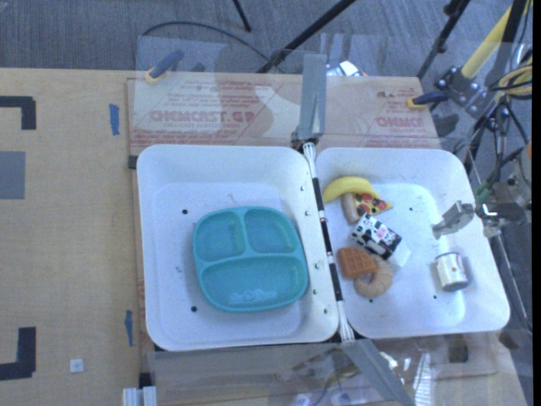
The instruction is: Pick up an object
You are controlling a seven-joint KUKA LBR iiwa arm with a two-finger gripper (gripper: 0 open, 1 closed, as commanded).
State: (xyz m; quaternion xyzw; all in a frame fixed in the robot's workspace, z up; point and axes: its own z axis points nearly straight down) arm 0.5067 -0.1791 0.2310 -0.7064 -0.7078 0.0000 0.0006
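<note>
The right bin (423,307) holds several small objects. A yellow banana (347,188) lies at its upper left beside a small red and yellow toy (369,203). Below them are a black and white block (376,238), a brown waffle piece (356,262) and a tan ring-shaped pastry (375,281). A shiny metal cup (450,271) lies on its side toward the right. My gripper (455,218) reaches in low over the bin's right edge, just above the metal cup and apart from it. It holds nothing that I can see.
The left bin (161,176) holds a teal divided plate (250,258). A ridge with black bolts (323,227) separates the two bins. Stands, cables and clamps crowd the area past the right rim (499,184).
</note>
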